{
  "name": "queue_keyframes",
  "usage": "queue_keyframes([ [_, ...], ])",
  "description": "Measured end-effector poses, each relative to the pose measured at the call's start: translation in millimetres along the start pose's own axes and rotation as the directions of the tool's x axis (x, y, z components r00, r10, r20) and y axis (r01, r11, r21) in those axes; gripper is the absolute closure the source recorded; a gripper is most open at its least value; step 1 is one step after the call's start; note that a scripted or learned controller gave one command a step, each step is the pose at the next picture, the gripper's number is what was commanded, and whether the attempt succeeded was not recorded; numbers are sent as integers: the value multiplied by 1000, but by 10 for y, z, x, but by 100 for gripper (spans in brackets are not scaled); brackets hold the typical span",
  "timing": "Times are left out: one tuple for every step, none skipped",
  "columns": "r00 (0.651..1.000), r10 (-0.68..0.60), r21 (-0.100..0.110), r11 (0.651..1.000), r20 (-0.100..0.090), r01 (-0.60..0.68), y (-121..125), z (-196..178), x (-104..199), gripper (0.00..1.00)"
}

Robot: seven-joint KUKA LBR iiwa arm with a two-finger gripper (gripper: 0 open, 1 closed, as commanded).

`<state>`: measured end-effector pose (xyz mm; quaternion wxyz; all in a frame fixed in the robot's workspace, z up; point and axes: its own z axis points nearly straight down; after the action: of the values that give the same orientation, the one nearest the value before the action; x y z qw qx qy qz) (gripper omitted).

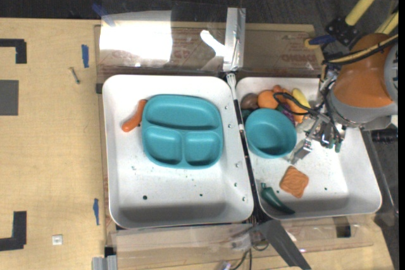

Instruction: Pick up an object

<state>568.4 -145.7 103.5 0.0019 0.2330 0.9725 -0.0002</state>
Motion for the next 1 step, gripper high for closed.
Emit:
queue_keyframes([
  [986,-168,3,986,6,168,321,165,-549,0],
])
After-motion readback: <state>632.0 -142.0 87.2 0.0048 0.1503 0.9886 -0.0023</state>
